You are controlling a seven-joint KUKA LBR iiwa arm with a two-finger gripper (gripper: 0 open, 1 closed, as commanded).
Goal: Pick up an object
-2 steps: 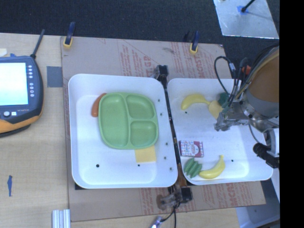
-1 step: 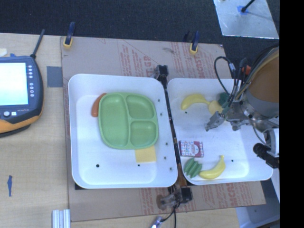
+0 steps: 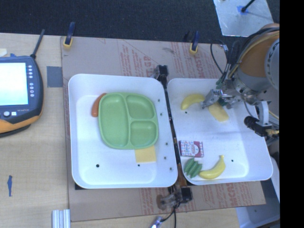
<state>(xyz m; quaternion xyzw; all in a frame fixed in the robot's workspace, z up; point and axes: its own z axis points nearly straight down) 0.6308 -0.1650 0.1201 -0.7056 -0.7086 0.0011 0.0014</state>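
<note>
Camera view: the jaws (image 3: 214, 100) hang low in the right bin (image 3: 247, 167), and I cannot tell if they are apart or together. A yellow banana-like piece (image 3: 191, 100) lies just left of the jaws, and another yellow piece (image 3: 219, 113) lies just below them.

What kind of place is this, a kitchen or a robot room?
Probably a robot lab, not a kitchen. The food looks like toys, such as the banana, sorted in white bins clamped to a bench, with a robot arm and its control tablet.
</note>
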